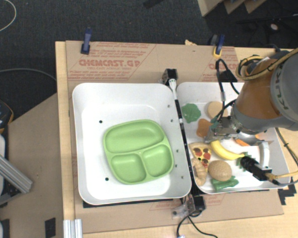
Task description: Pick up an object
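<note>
The right bin (283, 175) holds several toy foods: a green leaf (191, 112), a tan egg-shaped piece (214, 107), an orange-brown piece (203, 128), a yellow banana (226, 150), a pizza slice (202, 153), a round brown bun (220, 170) and a green piece (224, 183). My gripper (219, 129) is low over the middle of this bin, just above the banana and right beside the orange-brown piece. The wrist hides whatever lies beneath it.
A green divided plate (137, 150) lies in the left bin (89, 103). A black clip (170, 76) sits at the top of the wall between the bins. An orange sliver (241, 143) shows by the wrist. A beige piece (201, 173) lies under the pizza slice.
</note>
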### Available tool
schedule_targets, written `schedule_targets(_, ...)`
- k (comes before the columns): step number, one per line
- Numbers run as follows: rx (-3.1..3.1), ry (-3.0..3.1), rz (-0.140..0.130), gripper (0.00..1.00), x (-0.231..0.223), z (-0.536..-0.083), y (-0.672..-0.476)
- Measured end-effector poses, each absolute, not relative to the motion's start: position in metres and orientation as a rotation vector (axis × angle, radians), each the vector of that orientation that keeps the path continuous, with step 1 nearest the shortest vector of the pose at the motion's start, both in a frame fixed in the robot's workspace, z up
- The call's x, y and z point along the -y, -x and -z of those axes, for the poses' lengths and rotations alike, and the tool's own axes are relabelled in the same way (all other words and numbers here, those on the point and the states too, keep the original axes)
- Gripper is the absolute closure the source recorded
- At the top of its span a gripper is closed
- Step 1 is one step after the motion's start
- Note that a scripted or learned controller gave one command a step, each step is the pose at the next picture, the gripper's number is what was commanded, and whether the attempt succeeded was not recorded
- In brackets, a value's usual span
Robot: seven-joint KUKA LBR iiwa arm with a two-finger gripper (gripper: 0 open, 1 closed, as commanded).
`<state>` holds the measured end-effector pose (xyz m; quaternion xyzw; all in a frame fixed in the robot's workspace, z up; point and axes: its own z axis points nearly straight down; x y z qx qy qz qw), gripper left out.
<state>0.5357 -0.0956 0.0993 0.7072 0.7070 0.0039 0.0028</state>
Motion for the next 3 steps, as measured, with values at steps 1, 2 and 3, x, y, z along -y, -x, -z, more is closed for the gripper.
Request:
schedule_targets(1, -2.223, -2.212, -0.010, 1.00, 0.053, -0.190, -0.524)
schedule_targets(2, -2.229, -2.211, -0.002, 1.00, -0.029, -0.185, -0.537)
schedule_targets(3, -2.235, -2.203, -0.021, 1.00, -0.145, -0.301, -0.517)
